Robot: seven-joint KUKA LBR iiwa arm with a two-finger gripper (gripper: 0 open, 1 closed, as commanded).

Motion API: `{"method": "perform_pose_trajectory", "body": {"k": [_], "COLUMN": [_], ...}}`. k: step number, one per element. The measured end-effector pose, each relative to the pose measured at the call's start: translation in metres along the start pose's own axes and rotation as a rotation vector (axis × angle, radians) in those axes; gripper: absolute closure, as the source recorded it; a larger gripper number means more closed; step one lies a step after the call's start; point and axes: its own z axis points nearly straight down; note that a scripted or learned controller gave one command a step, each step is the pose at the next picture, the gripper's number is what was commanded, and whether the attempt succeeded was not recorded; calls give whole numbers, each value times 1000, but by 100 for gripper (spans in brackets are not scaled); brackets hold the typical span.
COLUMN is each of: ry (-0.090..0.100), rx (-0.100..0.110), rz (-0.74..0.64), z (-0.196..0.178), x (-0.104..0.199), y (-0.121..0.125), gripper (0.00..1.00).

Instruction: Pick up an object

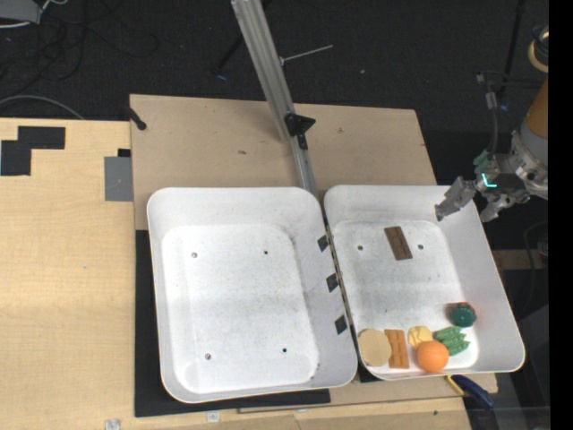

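Fingers (457,199) of the gripper (472,201) hang spread apart over the far right rim of the right bin (501,287), with nothing between them. Nothing has been picked up yet, so by my reading the task is at its very start: the approach, the descent and the closing are all left to do.

Nearest to the fingers is a small brown block (398,243), lying flat on the bin floor a little below and to the left of them, alone and apart from everything else. Well away from the fingers, crowded into the bin's near corner, sit the other candidates: a tan round biscuit (374,347) touching a brown wafer (397,348), a small yellow piece (419,335), an orange ball (432,356), a green leafy toy (453,339) and a dark green knob (462,313). These press close together, which I judge would make a clean grasp harder than on the lone block.

The left bin (170,240), across the divider, is far from the fingers.
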Motion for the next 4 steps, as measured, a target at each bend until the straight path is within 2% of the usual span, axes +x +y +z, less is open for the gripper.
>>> {"method": "perform_pose_trajectory", "body": {"k": [1,4], "ry": [-1,1], "rx": [-4,2], "rz": [-2,2], "z": [-2,172], "x": [0,8], "y": [1,-15], "gripper": [0,0]}}
